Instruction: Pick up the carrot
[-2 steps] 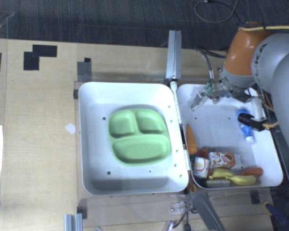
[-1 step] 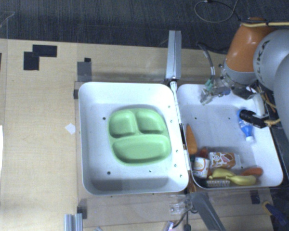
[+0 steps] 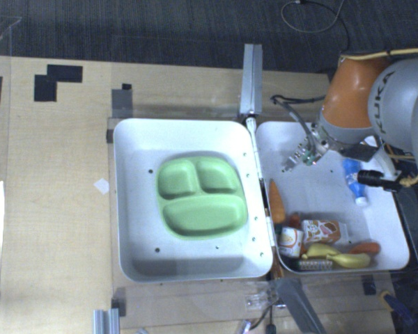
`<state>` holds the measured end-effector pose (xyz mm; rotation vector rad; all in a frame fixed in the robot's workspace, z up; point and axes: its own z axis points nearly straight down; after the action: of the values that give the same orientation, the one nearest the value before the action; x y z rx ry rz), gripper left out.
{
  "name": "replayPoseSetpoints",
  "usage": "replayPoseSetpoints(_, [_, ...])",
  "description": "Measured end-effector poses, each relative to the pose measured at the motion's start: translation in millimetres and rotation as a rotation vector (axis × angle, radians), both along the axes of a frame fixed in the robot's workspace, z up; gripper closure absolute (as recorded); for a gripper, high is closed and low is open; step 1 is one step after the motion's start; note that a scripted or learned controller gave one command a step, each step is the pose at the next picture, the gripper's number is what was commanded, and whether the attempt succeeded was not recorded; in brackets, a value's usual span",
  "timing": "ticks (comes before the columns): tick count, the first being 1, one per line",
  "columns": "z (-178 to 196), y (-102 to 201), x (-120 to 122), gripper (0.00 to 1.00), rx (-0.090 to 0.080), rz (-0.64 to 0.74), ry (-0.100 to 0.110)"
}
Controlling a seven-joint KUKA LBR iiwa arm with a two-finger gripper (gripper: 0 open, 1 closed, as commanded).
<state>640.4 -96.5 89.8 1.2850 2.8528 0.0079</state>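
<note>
The carrot [image 3: 275, 200] is a slim orange root lying lengthwise against the left wall of the right bin [image 3: 383, 221]. My gripper [image 3: 301, 160] hangs over the upper middle of that bin, up and to the right of the carrot and apart from it. It is open with nothing between its fingers. The grey arm with its orange band [image 3: 348, 96] reaches in from the upper right.
Along the right bin's front wall lie a small can [image 3: 288, 239], a printed packet [image 3: 322, 229], a banana [image 3: 338, 259] and a red-orange item [image 3: 366, 248]. A blue bottle [image 3: 354, 179] lies at its right side. The left bin [image 3: 132, 186] holds a green divided plate [image 3: 200, 195].
</note>
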Motion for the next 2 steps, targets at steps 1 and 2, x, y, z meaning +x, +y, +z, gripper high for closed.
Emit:
replayPoseSetpoints(1, [98.0, 35.4, -11.1, 1.0, -0.002, 0.238, 0.003])
replayPoseSetpoints(2, [7.0, -4.6, 19.7, 1.0, -0.004, 0.467, 0.002])
